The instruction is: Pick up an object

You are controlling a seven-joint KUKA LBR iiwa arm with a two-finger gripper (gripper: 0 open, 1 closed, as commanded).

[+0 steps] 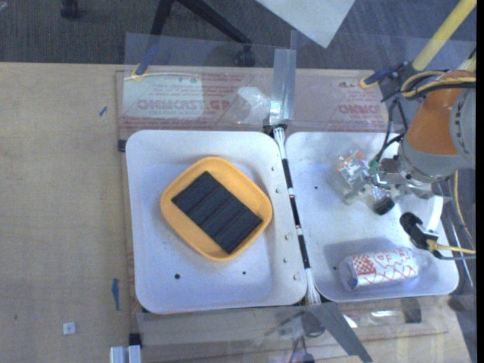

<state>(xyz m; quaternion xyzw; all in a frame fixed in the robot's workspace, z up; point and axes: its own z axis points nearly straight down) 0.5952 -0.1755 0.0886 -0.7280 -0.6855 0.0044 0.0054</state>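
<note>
**Arm over the right bin, beside a crinkled wrapper**

We see the arm [439, 127] reaching in over the right bin [325, 267], its pincer [376, 181] low near the bin's upper middle. We cannot tell whether the pincer is released or clenched. Just beside it, toward the left, lies a small crinkled clear wrapper [350, 169]. Near the bin's front edge a red-and-white patterned packet [380, 267] lies on its side. In the left bin [151, 263] an orange tray [181, 225] carries a dark ribbed pad [217, 212]. Both bins sit on the table [53, 203].
</note>
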